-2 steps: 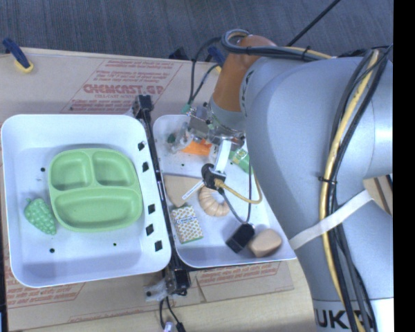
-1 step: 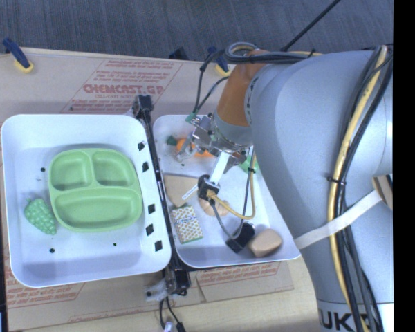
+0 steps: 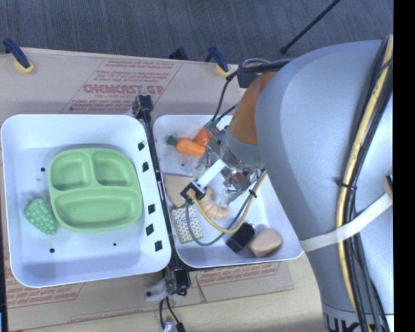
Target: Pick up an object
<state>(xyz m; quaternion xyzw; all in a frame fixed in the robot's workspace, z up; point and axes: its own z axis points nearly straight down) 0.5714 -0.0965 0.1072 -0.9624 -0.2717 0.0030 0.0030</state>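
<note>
My gripper hangs low over the middle of the right bin, under the big grey arm. Just below and to its left lies a pale, ridged pastry-like piece. An orange carrot with a green tip lies at the bin's far left, close to the wrist. A patterned flat packet rests against the bin's left wall. A tan bun-shaped thing and a small black object sit at the near edge. The arm hides the bin's right half.
The left bin holds a green divided plate and a green bumpy grape-like toy at its left. A black clip-lined divider runs between the bins. Cardboard lies beneath both.
</note>
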